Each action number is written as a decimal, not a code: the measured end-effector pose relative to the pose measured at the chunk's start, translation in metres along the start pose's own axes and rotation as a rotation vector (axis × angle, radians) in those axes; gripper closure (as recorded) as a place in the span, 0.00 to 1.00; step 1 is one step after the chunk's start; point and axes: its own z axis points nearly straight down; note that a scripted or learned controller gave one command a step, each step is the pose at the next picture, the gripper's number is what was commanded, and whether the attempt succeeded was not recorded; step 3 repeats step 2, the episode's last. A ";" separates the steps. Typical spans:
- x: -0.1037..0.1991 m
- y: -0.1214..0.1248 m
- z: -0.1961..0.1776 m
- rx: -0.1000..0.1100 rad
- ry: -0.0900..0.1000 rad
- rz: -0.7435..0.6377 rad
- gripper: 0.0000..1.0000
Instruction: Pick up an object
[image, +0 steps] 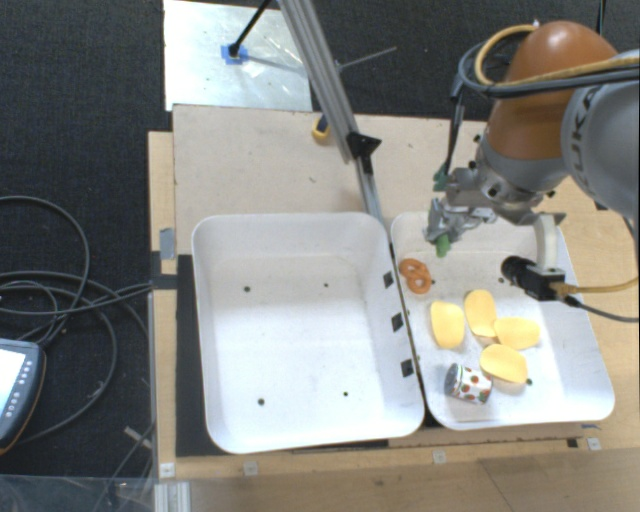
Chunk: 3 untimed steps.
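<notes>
Two shallow white bins sit side by side on the bench, and the gripper (441, 243) hangs over the back of the right bin (590, 380); whether it grips anything cannot be told. Just below it lies an orange pretzel (415, 275), farther below 4 yellow chips (484, 328) and a small patterned cup (467, 383).

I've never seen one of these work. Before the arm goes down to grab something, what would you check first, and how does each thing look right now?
1. Things to pick lie in the right bin: ok; a pretzel, four yellow pieces and a small patterned cup.
2. Gripper carries nothing: ok, nothing hangs below it.
3. Gripper is over a target: not ok; it hangs above bare bin floor, up from the pretzel.
4. Fingers are open wide enough: cannot tell.
5. Pretzel has room around it: ok, it lies apart from the yellow pieces.
</notes>
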 end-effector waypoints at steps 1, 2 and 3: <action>0.048 -0.014 -0.001 -0.001 0.000 0.000 1.00; 0.088 -0.027 0.013 0.000 0.000 0.002 1.00; 0.088 -0.027 0.013 0.000 0.000 0.002 1.00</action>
